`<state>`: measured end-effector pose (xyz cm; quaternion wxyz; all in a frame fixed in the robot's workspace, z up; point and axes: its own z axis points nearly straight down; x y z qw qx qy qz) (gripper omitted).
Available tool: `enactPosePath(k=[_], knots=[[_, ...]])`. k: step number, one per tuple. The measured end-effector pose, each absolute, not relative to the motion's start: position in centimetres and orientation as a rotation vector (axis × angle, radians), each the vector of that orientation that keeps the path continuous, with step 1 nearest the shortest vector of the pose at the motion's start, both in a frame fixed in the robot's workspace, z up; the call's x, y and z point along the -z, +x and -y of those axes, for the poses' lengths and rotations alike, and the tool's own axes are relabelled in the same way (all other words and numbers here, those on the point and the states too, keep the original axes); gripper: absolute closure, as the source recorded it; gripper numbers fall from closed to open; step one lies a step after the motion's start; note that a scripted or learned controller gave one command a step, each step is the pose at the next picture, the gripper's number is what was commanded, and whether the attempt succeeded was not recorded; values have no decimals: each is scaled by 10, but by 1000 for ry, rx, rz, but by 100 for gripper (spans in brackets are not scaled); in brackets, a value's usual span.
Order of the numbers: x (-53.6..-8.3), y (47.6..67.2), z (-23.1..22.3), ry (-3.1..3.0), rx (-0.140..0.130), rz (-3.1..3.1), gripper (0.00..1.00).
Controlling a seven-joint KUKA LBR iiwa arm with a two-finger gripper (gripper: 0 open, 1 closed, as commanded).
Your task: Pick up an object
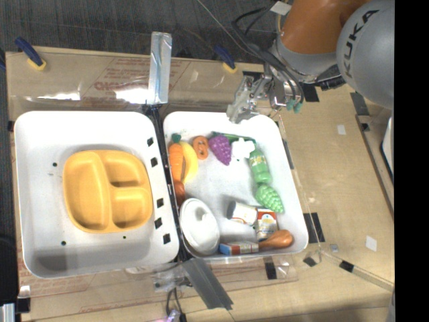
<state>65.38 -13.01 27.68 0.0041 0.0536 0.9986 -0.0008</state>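
The gripper hangs over the far rim of the right bin, near that bin's far left corner, its metal fingers pointing down and to the left; nothing sits between them, and whether the jaws are spread or pressed together cannot be told from this angle. The arm comes in from the upper right, its orange band above the wrist. All the loose things lie in the right bin. Along its far side, just below the gripper, are purple grapes, beside them a small orange piece and a white piece. Against the left wall a carrot lies next to a banana. Down the right side a green bottle sits above green grapes. In the near left corner a white bowl rests against the wall, with a white cup to its right on its side, a small carton just beyond that, and a brown sausage and a red and blue box along the near wall. The left bin holds a yellow tray with divided compartments, lying flat near its middle. A blue clamp grips the board at the far left, and another sits behind the right bin.
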Motion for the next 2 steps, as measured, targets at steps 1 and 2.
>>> enactPosePath(k=[1,2], knots=[[-287,654,129,160,3,-3129,100],[-298,656,128,151,5,-3126,100]])
